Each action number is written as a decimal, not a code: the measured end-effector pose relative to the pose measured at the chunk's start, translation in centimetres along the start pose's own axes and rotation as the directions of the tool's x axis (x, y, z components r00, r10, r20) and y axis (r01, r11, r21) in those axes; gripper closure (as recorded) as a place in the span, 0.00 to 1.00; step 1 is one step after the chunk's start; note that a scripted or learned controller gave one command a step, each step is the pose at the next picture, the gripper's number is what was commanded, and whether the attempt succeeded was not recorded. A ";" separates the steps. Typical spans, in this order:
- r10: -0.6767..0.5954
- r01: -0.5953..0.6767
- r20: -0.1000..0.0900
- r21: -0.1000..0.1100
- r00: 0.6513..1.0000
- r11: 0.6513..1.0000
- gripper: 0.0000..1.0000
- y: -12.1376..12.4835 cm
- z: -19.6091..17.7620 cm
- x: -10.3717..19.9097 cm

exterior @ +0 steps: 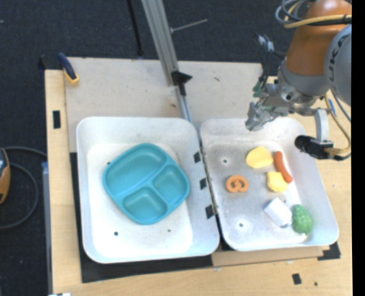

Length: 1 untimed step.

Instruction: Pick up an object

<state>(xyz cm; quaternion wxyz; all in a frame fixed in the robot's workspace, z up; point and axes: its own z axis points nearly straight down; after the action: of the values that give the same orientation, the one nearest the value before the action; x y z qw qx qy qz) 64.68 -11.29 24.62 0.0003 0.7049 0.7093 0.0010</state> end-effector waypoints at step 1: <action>-0.001 0.001 -0.001 0.001 1.000 1.000 1.00 -2.2 -0.1 5.9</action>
<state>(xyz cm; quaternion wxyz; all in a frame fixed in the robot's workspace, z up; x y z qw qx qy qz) 62.44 -5.41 24.71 -0.0004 0.7045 0.7097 0.0008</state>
